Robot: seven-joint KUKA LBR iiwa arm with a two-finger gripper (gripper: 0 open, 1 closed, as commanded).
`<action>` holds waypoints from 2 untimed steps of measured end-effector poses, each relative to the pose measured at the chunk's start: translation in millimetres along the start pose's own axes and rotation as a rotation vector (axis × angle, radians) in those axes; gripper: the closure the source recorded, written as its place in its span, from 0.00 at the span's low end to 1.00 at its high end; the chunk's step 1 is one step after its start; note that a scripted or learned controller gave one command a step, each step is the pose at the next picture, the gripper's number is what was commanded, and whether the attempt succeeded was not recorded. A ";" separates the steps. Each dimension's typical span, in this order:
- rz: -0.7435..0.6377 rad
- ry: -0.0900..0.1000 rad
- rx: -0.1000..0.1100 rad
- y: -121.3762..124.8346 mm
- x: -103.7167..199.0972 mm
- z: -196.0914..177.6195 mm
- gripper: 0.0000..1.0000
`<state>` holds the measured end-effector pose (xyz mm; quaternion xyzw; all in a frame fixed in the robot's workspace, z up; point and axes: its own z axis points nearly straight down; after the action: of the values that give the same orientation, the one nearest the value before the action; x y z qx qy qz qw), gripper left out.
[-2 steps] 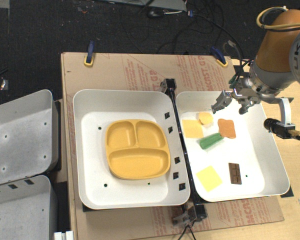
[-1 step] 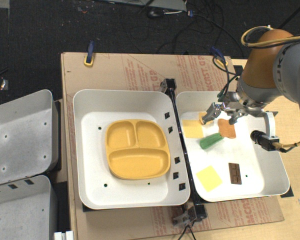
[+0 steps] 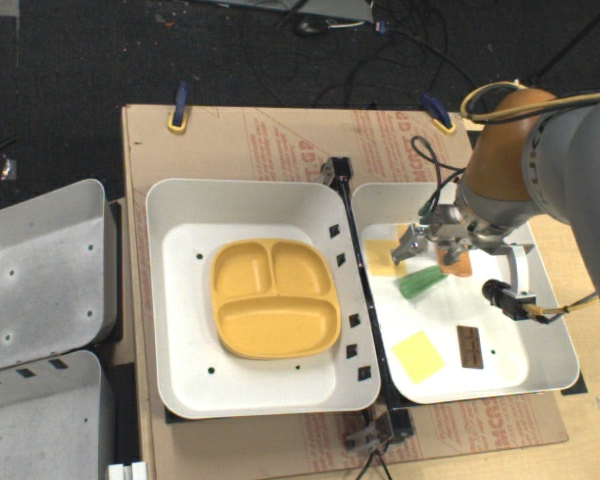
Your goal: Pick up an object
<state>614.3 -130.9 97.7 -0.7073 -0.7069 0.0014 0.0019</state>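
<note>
Camera view showed a green object (image 3: 421,283) lying tilted on the floor of the right bin (image 3: 550,363). It lay just below the gripper (image 3: 432,245) and a little toward the bin's front, very near the metal parts of the tool; whether they touched, I could not tell. How far the gripper stood open I could not tell either, because its tips were a small tangle of grey metal seen from above, and nothing was plainly seen between them.

Just to the right of the gripper an orange object (image 3: 459,264) lay partly under the wrist. To the left of the gripper a pale yellow flat piece (image 3: 379,257) lay close to the divider between the bins. Farther toward the front of the bin, well apart from the tool, lay a bright yellow square (image 3: 418,356), and beside it, to the right, a small dark brown block (image 3: 469,346). A black part with a cable (image 3: 509,299) hung to the right of the green object.

Above the gripper rose the arm (image 3: 555,163), grey with an orange band, coming in from the right side. Across the divider, far to the left of the tool, the left bin (image 3: 175,218) held a yellow compartment plate (image 3: 275,298), lying flat near its middle.
</note>
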 end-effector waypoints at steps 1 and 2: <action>0.001 -0.001 -0.007 1.8 -0.5 -14.0 1.00; -0.002 -0.002 -0.011 1.1 -0.6 -78.1 1.00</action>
<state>615.8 -131.6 175.9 -0.7065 -0.7077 -0.0017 -0.0027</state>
